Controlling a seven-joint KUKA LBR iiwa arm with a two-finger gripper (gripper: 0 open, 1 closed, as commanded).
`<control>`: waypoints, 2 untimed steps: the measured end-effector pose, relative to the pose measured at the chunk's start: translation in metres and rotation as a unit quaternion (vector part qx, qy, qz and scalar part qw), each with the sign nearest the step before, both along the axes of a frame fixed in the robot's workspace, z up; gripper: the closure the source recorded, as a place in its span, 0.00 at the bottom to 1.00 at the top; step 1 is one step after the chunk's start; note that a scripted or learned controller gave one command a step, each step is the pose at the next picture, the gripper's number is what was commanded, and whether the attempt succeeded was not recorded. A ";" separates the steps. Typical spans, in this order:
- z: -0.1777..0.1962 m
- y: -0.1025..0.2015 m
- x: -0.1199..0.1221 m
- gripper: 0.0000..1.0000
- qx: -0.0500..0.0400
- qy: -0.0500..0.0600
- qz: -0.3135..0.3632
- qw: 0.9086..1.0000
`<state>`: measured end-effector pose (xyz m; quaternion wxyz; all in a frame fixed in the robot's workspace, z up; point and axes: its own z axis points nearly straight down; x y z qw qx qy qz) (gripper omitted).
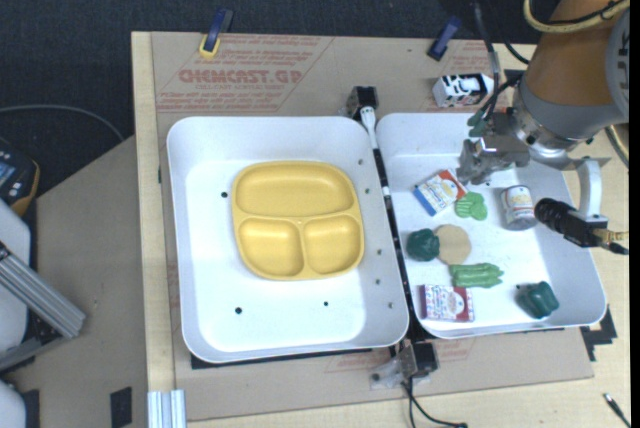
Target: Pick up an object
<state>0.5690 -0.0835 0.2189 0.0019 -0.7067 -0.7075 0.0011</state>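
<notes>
End effector (478, 159) over R bin (420, 141), near small box (438, 192) & can (517, 206); open or closed: can't tell. Yellow plate (297, 219) in L bin (200, 256).

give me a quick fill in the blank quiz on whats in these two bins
1. The divided tray is coloured ___.
2. It has ___ compartments.
3. The bin holding it is on the view's ___.
4. The claw hangs over the other bin, on the view's ___.

Missing words: yellow, three, left, right.
</notes>
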 end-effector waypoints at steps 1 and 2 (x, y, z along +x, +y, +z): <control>0.014 -0.006 0.015 1.00 -0.001 -0.004 0.000 1.000; 0.007 0.000 -0.001 1.00 0.000 0.000 -0.001 1.000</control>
